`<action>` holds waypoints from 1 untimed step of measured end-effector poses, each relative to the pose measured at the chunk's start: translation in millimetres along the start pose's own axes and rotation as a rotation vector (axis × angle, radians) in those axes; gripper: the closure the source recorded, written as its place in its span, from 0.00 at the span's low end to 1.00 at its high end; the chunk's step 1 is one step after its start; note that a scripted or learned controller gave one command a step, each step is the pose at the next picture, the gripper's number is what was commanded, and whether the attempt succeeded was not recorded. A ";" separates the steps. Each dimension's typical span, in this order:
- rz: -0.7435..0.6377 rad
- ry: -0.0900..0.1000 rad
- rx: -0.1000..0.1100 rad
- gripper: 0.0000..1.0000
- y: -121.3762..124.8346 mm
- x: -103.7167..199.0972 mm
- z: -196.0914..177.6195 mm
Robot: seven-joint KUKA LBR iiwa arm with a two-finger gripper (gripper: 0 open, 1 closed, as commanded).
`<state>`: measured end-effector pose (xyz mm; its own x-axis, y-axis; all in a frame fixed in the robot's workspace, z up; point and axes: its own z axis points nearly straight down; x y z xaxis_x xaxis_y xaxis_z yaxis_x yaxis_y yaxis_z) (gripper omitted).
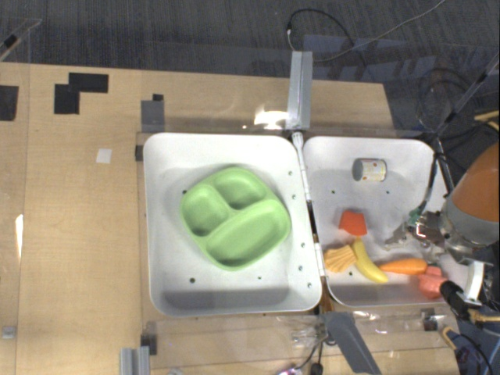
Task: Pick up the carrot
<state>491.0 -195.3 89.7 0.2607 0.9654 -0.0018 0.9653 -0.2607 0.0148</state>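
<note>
Arm low at the right bin's right edge.
Your end effector [420, 229] sits just beyond the carrot [405, 267]; I cannot tell its state, its tips blurred.

- A robotics lab, not a home or kitchen.
- 2 shallow white bins [156, 233] sit side by side on a plywood bench [70, 233], held by metal brackets [301, 88].
- Black cables [367, 33] trail across grey carpet [156, 14].
- The food is toy-like: a plastic banana [367, 262] and a green divided plate [234, 217].
</note>
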 end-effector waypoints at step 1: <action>-0.484 0.005 0.012 0.00 -8.0 18.9 -33.4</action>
<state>487.7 -174.8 122.9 -0.2185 0.9758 -0.0009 0.9758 0.2185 0.0018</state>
